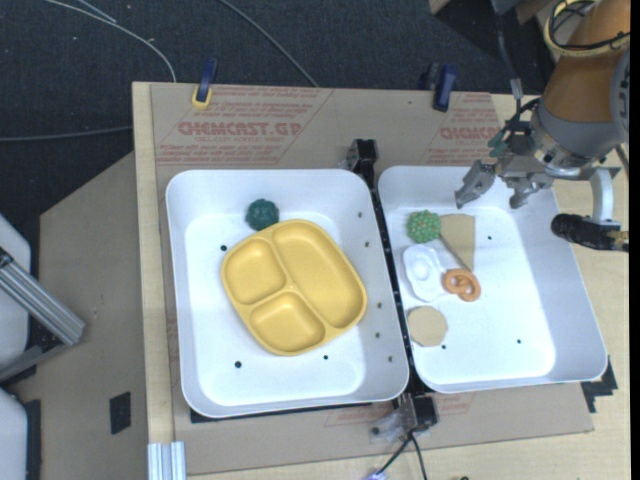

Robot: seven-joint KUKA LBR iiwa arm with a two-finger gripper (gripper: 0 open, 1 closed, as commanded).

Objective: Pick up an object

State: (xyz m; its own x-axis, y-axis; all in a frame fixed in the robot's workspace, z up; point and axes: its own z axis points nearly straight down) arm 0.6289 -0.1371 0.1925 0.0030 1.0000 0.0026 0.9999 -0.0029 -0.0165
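My gripper [497, 192] hangs open over the far edge of the right bin [540, 348], with nothing between its fingers. Below and left of it in that bin lie a green bumpy ball [424, 226], a tan wedge [459, 239], a white fried-egg shape [424, 271], an orange pretzel [462, 285] and a tan round disc [428, 325]. In the left bin [200, 368] sits a yellow three-compartment plate [292, 285], and a dark green lump [263, 213] lies just beyond the plate's far edge.
The two bins meet at a black clamp [363, 154] on the far side. A blue clamp [443, 86] and a yellow-blue clamp [206, 82] hold the cardboard base [300, 118]. The right half of the right bin has bare floor.
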